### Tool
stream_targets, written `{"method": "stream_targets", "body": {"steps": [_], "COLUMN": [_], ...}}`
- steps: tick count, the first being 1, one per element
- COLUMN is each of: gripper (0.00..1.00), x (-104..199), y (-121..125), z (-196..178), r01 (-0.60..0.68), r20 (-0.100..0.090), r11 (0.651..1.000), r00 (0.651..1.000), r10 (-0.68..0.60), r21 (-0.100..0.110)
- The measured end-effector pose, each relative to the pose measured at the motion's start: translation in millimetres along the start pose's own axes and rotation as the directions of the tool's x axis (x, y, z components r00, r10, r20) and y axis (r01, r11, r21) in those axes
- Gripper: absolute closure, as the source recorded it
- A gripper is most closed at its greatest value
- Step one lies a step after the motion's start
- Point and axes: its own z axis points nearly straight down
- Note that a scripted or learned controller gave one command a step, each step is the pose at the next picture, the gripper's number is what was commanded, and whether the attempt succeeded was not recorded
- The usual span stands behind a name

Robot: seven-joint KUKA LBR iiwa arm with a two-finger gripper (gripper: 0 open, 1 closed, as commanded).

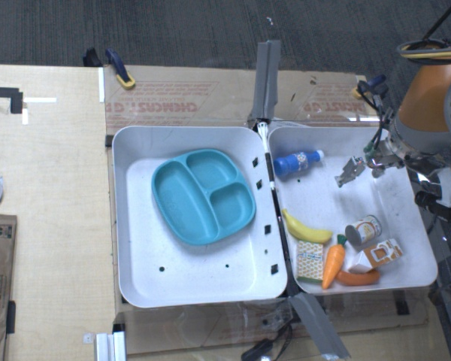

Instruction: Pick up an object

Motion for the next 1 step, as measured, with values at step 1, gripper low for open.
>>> {"method": "stream_targets", "body": {"steps": [1], "gripper": [0.00], "x": [4.3], "y": [-120.9], "z": [22.8], "r01": [0.110], "r20": [-0.003], "r11": [0.994], "r00": [0.994], "r10": [-0.110], "r21": [0.001]}}
